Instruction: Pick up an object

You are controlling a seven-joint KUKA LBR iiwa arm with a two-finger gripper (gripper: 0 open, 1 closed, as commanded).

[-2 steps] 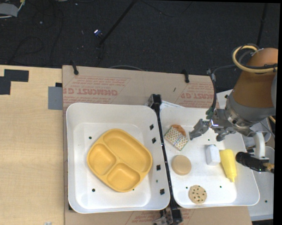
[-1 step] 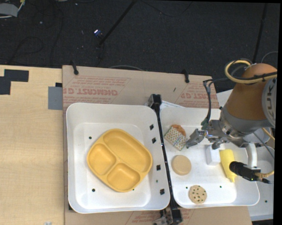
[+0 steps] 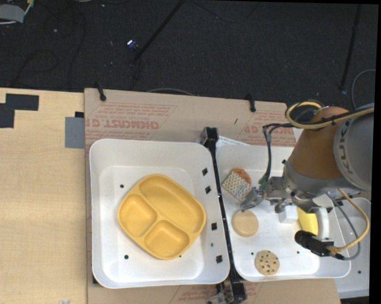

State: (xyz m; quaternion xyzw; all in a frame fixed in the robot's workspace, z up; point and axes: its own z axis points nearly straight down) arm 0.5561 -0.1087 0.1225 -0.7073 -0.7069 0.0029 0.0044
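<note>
Robot lab: bench [image 3: 33,192], cables, two white bins [image 3: 105,170]

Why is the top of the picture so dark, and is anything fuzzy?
In the camera view, the floor behind the bench is dim and unlit, while the left bin is bright white, nearly washed out; the yellow tray casts a soft shadow; the end effector and the arm look slightly blurry, the cookie sharper.

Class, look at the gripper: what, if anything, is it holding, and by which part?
Cannot be told: the gripper sits beside the wrapped snack, its grip unclear.
</note>
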